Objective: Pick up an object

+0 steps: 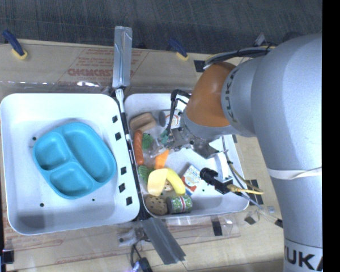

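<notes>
The claw (169, 136) hangs low over the right bin (158, 99), among the toy food along that bin's left side; whether it is apart or together cannot be told. Just beside it lies a carrot (138, 147), its long axis running up and down the picture along the bin's left wall. A banana (176, 181) lies slantwise below it. The left bin (22, 152) holds a blue divided plate (73, 158).
</notes>
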`<state>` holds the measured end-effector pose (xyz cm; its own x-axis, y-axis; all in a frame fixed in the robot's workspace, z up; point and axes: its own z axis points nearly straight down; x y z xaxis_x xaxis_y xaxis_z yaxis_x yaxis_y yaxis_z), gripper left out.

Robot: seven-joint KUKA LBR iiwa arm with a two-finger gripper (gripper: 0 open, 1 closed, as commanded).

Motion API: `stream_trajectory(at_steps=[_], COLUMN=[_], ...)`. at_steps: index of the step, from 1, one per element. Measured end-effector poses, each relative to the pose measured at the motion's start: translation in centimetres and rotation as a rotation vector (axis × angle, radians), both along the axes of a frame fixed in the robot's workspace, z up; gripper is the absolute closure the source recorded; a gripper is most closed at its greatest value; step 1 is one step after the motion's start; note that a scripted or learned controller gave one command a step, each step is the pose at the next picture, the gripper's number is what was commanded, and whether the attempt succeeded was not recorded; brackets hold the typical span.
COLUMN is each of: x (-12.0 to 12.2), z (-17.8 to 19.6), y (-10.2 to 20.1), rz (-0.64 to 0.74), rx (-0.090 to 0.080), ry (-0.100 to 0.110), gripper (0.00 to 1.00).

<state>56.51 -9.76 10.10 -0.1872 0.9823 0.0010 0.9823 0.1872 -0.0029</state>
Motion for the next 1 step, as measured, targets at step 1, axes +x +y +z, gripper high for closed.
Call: stream_trajectory(at_steps=[1], x=[7.35], z=[15.42], y=[0.58], rz=[-0.078], rx=[-0.001], ry=[-0.013], gripper=[1.00])
